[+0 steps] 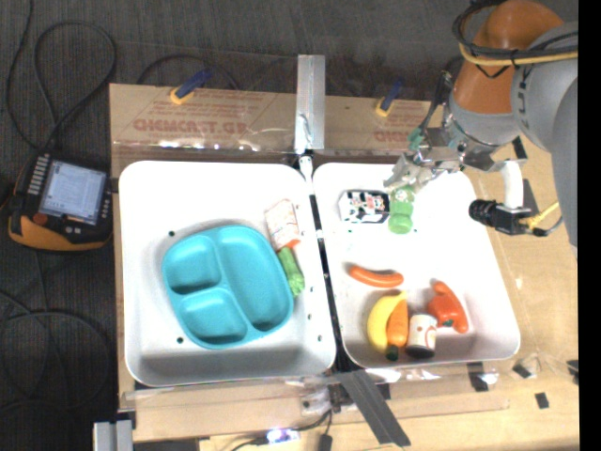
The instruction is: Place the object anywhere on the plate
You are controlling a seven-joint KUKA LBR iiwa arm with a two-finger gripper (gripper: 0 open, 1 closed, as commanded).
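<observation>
A turquoise divided plate lies in the left bin. My gripper hangs over the back of the right bin, right above a small green object whose top meets the gripper's tip. Whether the green object is held or resting on the bin floor cannot be told. Beside it to the left lies a black-and-white patterned item.
The right bin also holds a sausage, a banana, a carrot, a red-orange bottle and a small white piece. A white-red packet and a green stick lie along the plate's right side. A handheld pendant sits far left.
</observation>
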